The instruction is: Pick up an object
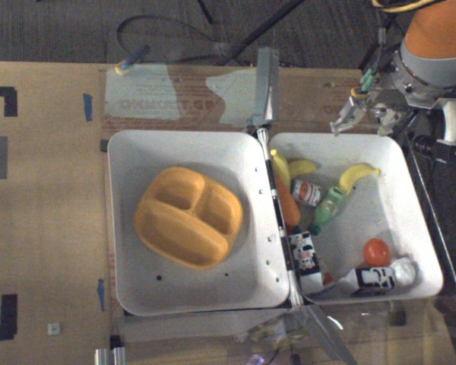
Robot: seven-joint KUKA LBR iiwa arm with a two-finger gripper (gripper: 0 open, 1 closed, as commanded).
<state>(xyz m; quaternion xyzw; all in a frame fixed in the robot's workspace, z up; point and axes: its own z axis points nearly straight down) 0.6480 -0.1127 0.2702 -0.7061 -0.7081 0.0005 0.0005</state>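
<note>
Step in hand, as I read it: approach. The end effector (362, 117) hangs above the far rim of the right bin (419, 204), at about twelve o'clock of that bin, with nothing between its fingers. From here I cannot tell whether they are spread or closed. No object is lifted yet.

Next move, by my judgement: come down into the right bin over one chosen object, and pick one that sits apart from its neighbours, since most are crowded along the left wall.

Left bin (129, 272): one orange divided plate (188, 217), three compartments, lying near the centre.

Right bin:
- A yellow banana (357, 176) at about twelve o'clock, fairly free.
- A second yellow banana-like piece (289, 169) at eleven o'clock, against the left wall.
- A carrot (288, 206) just below it, along the wall.
- A small can (307, 192) and a green bottle (328, 206) touching or nearly so, near the centre-left.
- A black-and-white carton (305, 257) at seven o'clock.
- A red-orange ball, perhaps a tomato (377, 252), at five o'clock, just above a white bottle with a dark label (381, 275) lying on its side.
</note>
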